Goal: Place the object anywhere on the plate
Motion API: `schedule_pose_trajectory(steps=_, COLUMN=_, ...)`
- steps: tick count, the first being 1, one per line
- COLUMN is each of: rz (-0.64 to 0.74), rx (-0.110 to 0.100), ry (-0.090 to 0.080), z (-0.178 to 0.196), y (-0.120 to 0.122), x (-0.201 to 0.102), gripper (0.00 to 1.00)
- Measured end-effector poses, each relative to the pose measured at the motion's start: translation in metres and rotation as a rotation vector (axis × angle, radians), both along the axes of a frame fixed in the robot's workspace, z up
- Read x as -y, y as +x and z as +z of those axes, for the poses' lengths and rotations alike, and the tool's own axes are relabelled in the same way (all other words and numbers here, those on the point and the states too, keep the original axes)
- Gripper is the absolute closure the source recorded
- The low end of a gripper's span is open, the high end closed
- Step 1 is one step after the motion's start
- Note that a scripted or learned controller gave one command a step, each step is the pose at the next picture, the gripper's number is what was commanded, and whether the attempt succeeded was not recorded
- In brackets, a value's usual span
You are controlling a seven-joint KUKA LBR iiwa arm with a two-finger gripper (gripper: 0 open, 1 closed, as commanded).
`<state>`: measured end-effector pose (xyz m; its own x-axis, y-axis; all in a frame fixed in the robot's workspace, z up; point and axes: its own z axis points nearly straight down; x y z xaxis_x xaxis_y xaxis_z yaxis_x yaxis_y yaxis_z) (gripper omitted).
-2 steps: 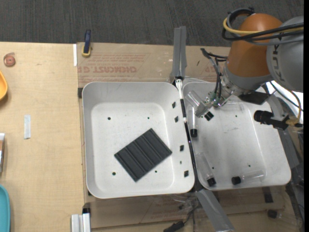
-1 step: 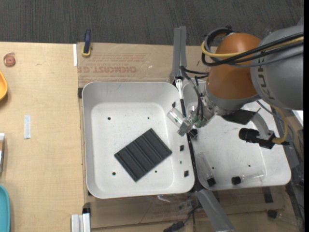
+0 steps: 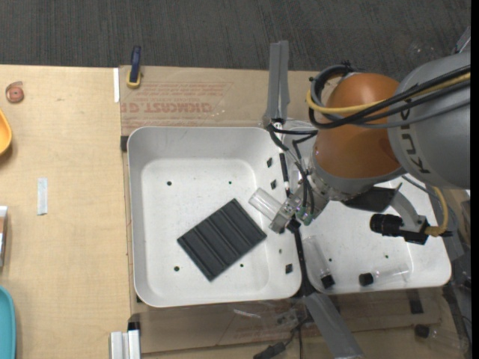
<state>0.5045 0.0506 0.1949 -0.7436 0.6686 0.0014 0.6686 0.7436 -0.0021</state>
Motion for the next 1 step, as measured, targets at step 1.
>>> schedule_pose_trajectory(steps=1, rz=-0.044, rx=0.002, ry=-0.001, z=0.0721, y=0.0091, x=-0.0598, gripper=1.0)
